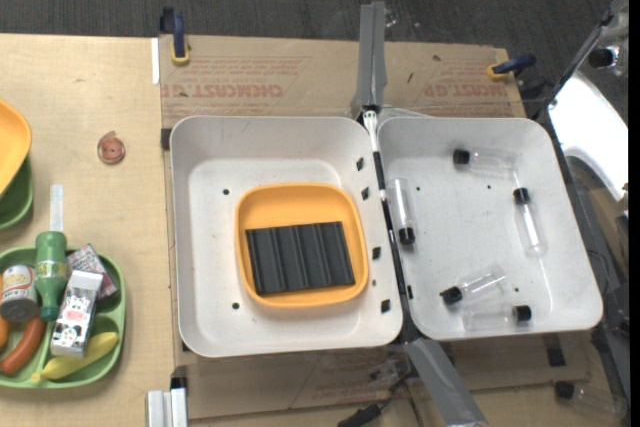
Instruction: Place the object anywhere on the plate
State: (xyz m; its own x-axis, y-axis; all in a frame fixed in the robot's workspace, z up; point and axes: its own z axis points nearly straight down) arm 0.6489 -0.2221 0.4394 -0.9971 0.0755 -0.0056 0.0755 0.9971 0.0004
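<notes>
Gripper spread or pressed together? Cannot tell. Round clear tubes point(475, 286) at lower right may slip, or roll off the plate point(298, 198).

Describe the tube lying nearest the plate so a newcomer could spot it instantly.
Start at the right bin. Along its left wall, beside the divider, lies a clear tube. It runs straight up and down the view with its black cap at the bottom, closer to the orange plate than any other tube.

A green plate point(100, 355) w/ toy food, incl. a green bottle point(48, 272) and a small carton point(72, 312), is seen at lower left. A pink disc point(112, 148) is seen on the bench, near blue-yellow clamps point(174, 36).
</notes>
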